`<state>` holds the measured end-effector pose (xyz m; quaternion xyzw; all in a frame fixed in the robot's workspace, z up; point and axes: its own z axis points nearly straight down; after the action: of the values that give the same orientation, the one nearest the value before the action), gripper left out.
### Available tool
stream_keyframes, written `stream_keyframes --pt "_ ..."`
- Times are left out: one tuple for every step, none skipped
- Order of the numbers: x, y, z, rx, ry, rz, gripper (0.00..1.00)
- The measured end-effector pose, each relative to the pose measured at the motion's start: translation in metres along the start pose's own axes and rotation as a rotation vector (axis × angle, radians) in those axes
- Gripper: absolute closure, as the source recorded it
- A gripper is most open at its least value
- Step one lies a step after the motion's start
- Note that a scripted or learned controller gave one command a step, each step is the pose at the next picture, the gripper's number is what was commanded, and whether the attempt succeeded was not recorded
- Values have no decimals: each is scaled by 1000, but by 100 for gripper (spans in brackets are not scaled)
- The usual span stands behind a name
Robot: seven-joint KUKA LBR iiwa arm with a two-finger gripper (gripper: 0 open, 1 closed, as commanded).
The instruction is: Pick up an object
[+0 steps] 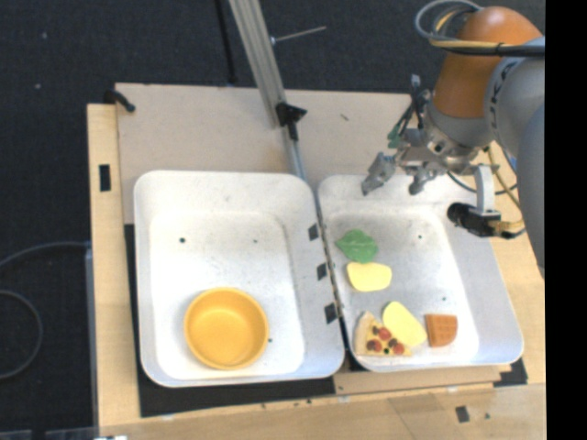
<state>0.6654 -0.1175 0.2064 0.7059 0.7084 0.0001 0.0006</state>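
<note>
The right bin (489, 273) holds several small items: a green leaf shape (356, 245), a pale yellow piece (369, 276), a yellow wedge (403, 324), a slice with red dots (376, 339) and an orange block (441, 329). My gripper (396, 180) hangs over the far rim of the right bin, above and behind the green leaf. Its two grey fingers (375, 176) are spread apart, open, with nothing between them. A yellow bowl (226, 326) sits in the near part of the left bin (156, 200).
A slanted metal pole (261, 58) comes down to the gap between the bins at the back. A black fitting with cables (473, 217) sits on the right bin's far right rim. The arm's orange band (477, 58) looms at upper right.
</note>
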Motion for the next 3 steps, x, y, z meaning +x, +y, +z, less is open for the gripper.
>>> stream_keyframes --pt "0 0 0 0 -1 0 0" --pt "2 6 58 2 -1 -1 0" --pt "0 6 105 -1 -2 0 0"
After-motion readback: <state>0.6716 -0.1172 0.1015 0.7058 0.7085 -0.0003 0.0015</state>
